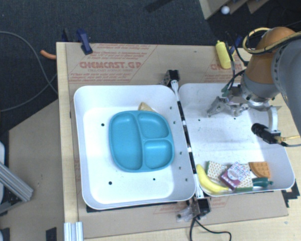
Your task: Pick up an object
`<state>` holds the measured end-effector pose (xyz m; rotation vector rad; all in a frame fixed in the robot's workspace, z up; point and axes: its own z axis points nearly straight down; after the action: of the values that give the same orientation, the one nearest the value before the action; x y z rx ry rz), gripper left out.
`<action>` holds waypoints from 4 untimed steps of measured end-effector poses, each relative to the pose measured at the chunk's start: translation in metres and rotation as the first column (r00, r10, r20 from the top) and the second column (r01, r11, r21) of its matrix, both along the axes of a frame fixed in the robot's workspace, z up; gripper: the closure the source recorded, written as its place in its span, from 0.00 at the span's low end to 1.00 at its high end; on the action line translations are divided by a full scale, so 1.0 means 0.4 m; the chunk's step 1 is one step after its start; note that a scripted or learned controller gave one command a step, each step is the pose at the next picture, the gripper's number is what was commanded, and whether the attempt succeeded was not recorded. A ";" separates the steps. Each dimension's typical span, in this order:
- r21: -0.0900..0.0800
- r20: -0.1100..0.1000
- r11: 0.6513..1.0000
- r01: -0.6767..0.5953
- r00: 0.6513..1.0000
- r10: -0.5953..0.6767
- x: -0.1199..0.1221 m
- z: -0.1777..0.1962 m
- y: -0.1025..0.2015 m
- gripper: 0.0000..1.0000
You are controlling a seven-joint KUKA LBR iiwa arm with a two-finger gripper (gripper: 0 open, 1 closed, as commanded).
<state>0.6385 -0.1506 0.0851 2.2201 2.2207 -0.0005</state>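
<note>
The gripper (226, 106) hangs over the back of the right bin (215, 134), fingers spread and holding nothing. The banana (208, 181), cracker (214, 169) and waffle (259, 169) lie along its front wall. A blue divided plate (140, 139) occupies the left bin (90, 134).

light: bright, even | shadows: soft | focus: slightly soft | glare: mild

I'm looking down on a robotics lab bench: two white bins (90, 185) clamped side by side on a board of printed cardboard (110, 62), a grey-and-orange arm (271, 59) over the right bin, loose cables (20, 59) on dark carpet left of the board, and aluminium framing (7, 177) at the left edge.
</note>
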 end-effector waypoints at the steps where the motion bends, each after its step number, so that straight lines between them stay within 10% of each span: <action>1: 0.000 0.002 1.000 -0.001 1.000 0.001 0.071 0.000 -0.044 0.00; 2: 0.001 -0.003 1.000 0.002 1.000 -0.002 -0.257 -0.003 -0.057 0.00; 4: 0.017 -0.011 1.000 -0.004 1.000 0.004 0.072 0.000 -0.164 0.00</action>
<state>0.6673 -0.2164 0.0851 2.2295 2.2394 0.0070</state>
